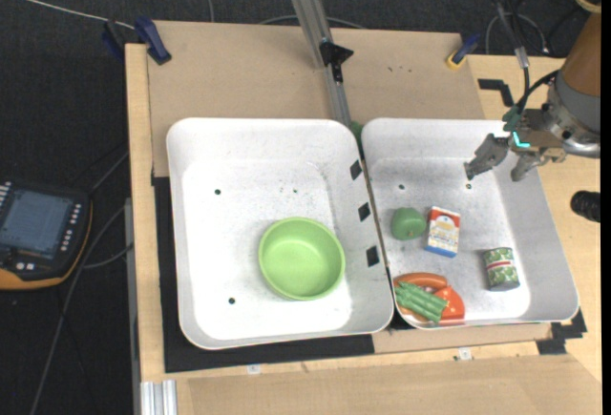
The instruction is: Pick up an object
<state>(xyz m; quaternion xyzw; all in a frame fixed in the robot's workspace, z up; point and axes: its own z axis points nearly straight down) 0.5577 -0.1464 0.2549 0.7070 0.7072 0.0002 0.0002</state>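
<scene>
My gripper [503,162] hangs over the upper right part of the right bin [535,213], its two fingers spread open with nothing between them. Below and to its left lie a small green ball-like object [408,223] and a little red and white carton [443,231]. A green can [499,268] rests nearer the bin's right front. A red plate of green vegetables [429,299] sits at the bin's front left edge.
The left bin [210,165] holds a green bowl [301,258] near its front right. A metal pole [310,3] slants down to the gap between the bins. A handheld pendant [38,232] lies off the bench at left.
</scene>
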